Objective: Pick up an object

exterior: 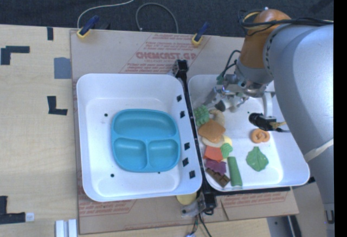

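My gripper (219, 101) hangs low over the back left part of the right bin (287, 173), reaching in from the grey arm with its orange band. Just below it lie a pale green ridged piece (201, 115) and a small beige piece (217, 117). A tan burger bun (211, 132) sits in front of those. I see nothing held between the fingers.
Further forward in the right bin lie an orange ring (259, 135), a green leafy piece (256, 159), a green stick (235, 171), a red block (213, 153), a purple piece (215, 165) and a brown bar (219, 178). The left bin (92, 95) holds a blue divided plate (145, 140).
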Available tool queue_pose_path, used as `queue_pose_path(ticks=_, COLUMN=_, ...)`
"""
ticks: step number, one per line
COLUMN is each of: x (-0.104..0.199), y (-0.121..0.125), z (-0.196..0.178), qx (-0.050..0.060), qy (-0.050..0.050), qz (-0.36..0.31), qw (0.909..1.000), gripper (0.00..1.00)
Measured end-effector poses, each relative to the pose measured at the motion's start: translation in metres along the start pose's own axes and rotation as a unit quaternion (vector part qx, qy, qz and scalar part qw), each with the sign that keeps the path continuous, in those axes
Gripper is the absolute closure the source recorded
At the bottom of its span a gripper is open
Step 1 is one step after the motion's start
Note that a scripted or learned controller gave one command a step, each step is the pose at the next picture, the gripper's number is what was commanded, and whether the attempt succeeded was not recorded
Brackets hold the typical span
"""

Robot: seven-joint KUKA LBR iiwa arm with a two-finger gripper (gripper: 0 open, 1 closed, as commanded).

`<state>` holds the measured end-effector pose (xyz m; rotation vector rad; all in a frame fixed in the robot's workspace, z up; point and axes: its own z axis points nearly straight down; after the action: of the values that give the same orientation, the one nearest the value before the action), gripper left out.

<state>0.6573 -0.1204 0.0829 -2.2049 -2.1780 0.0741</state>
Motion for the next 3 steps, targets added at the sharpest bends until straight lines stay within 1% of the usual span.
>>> queue_pose_path(ticks=1, x=0.001, y=-0.002, z=-0.008, qx=0.002, qy=0.003, qz=-0.001, qw=1.0000, gripper=1.00)
queue_pose_path(ticks=2, x=-0.001, y=-0.002, z=-0.010, qx=0.001, qy=0.001, qz=0.000, qw=1.0000, gripper=0.00)
queue_pose_path(ticks=3, x=0.043, y=-0.097, z=-0.101, qx=-0.033, qy=0.003, qz=-0.007, qw=0.9994, gripper=0.00)
